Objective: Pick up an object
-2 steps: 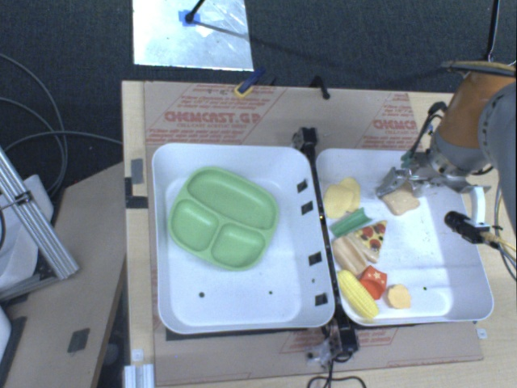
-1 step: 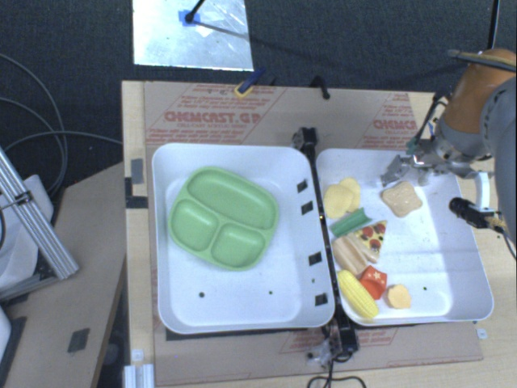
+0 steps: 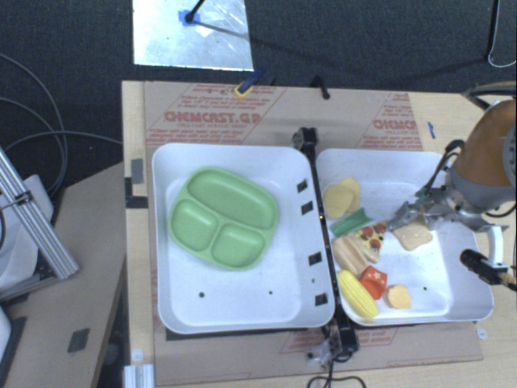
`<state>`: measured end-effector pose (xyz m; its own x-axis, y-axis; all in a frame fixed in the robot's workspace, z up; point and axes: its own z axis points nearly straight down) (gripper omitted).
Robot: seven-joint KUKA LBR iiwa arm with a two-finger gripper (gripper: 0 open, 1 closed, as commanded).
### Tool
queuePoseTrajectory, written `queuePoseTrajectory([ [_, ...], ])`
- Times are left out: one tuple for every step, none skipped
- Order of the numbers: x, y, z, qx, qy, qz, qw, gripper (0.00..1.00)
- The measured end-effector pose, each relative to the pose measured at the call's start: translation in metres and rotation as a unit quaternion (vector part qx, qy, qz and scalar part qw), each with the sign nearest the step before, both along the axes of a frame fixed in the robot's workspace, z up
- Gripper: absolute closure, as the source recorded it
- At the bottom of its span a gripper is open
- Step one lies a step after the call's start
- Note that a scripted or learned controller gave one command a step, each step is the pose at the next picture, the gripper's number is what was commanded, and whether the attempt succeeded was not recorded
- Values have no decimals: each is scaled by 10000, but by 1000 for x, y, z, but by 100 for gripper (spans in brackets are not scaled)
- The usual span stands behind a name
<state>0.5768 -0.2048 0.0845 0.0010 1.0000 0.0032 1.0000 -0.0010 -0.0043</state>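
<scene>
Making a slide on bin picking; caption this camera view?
Gripper reaches over toy food in right bin; green tray in left bin.

— Where is the arm?
— It reaches in from the right edge, its orange band point(image 3: 491, 148) above the grey wrist point(image 3: 477, 196).
— And the hand?
— The hand point(image 3: 406, 215) points leftward and low, out ahead of the wrist, its slim metal tips slanting down-left. Whether they are parted, I cannot tell.
</scene>
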Motion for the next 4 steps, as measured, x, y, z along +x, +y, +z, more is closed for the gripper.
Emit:
queuePoseTrajectory([
  [-20,6,0,-17,-24,8,10000,0],
  [-49,0,0,1,-23,21,10000,0],
  [-91,-1,4,-2,-14,9,10000,0],
  [-24,1,0,-9,-49,47,10000,0],
])
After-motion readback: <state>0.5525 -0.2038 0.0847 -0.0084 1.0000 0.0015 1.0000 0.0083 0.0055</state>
